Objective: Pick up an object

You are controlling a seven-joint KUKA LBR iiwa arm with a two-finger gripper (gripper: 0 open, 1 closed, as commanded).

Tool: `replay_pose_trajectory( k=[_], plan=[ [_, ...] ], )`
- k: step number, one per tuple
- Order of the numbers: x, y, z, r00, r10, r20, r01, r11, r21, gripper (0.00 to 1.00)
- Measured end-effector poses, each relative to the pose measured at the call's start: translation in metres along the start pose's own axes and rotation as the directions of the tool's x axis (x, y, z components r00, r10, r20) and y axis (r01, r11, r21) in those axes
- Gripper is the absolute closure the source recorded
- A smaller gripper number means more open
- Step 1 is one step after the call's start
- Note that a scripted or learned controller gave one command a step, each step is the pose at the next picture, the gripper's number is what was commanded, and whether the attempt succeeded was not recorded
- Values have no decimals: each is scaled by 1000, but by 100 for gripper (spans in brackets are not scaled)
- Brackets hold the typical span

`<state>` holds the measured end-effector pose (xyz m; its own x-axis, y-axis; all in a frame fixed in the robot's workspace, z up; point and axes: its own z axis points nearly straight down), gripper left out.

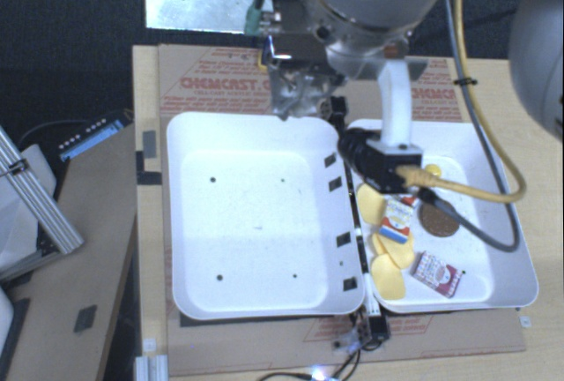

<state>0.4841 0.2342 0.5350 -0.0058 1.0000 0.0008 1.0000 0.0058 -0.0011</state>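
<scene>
Presently your gripper (298,101) hangs at the left bin's (256,220) 1 o'clock rim, claw state impossible to tell, while the red packet (438,273), brown disc (438,220) and yellow pieces (388,269) crowd the right bin's (504,278) 7 o'clock side, so any descent there risks nudging neighbours and closing on nothing.

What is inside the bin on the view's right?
Yellow pieces, a brown disc, a red-and-white packet and a small white packet lie in the right bin. The arm overhangs its far end, hiding anything beneath.

A left bin (256,220) adjoins a right bin (518,275) on red-printed cardboard (220,81); an aluminium rail (40,203) lies apart, leftward.
</scene>
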Motion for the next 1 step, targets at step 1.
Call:
replay_pose_trajectory(
  k=[1],
  plan=[
    [-76, 2, -1, 1000, 12, 1, -12, 1000, -3, 100]
  ],
)
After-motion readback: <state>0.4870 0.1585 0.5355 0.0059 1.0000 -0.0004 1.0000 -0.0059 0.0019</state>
